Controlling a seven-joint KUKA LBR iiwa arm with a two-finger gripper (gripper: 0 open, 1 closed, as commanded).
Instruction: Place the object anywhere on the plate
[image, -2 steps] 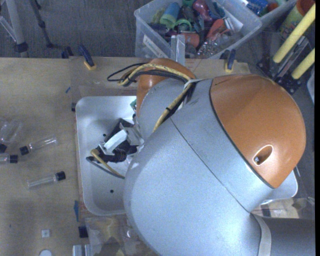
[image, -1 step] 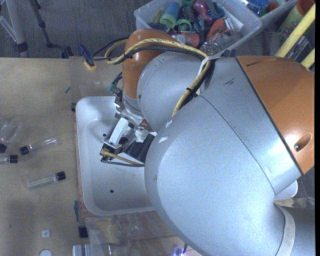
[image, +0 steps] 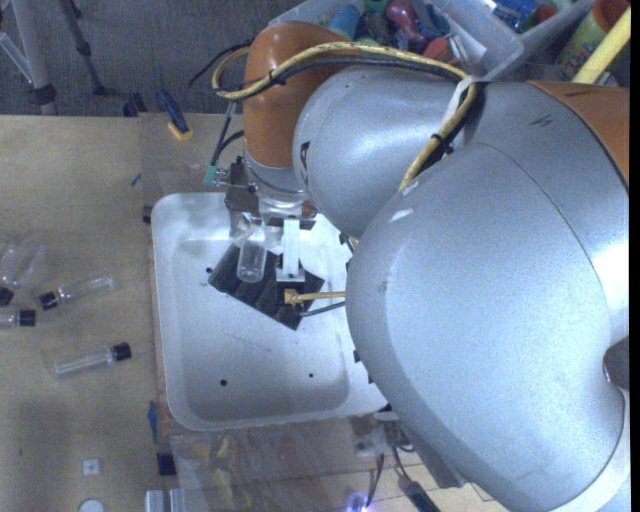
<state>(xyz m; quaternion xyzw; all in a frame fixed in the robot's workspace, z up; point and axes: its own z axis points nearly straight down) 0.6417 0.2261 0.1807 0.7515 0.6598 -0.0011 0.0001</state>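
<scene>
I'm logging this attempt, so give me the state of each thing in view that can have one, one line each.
gripper: down inside the bin, fingers over the black plate.
clear vial: upright, between the fingers, bottom at the plate.
black plate: lying flat on the bin floor, turned at an angle.
white bin: sitting level on the bench.
loose vials: lying on their sides on the bench left of the bin.

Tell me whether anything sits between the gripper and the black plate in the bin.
Nothing visible does. The gripper hangs directly over the black plate in the white bin, with a clear vial seen at its fingers, right above the plate's surface. The arm's bulk hides the bin's right side.
</scene>
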